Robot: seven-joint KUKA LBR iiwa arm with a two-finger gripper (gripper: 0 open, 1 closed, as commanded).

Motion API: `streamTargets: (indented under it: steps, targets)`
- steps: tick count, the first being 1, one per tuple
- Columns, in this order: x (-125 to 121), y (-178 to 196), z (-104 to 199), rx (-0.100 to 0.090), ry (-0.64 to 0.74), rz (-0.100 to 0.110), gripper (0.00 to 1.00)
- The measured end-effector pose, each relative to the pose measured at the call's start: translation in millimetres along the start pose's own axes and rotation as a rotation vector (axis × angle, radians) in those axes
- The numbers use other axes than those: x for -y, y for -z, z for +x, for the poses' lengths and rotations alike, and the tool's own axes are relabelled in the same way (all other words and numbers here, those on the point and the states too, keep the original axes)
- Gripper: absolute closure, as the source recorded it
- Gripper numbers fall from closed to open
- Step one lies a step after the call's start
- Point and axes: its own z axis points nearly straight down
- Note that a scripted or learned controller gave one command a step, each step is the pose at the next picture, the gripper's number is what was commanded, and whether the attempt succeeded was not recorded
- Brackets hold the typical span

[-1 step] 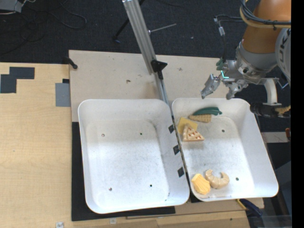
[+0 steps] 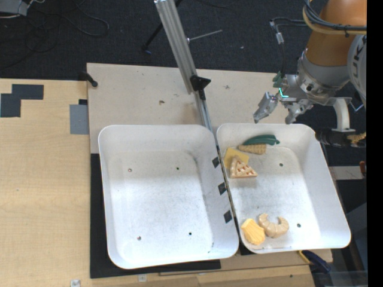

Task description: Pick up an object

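Claw above the right bin's far rim: we see its fingers spread apart with nothing between them. Corn cob lies just below it; waffle wedge sits nearer the divider.

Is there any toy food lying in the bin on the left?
No, the left bin shows bare white floor; the toy food pieces, like the corn, lie in the right bin.

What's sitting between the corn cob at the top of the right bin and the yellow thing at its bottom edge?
In the camera view, between the corn cob and the yellow piece lies a waffle-like wedge, then bare bin floor.
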Motion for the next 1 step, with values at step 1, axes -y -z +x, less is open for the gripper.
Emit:
streamTargets:
  steps: [1]
  targets:
    - [-6.5,-60.3,-3.4,0.0,-0.003,0.006,0.0]
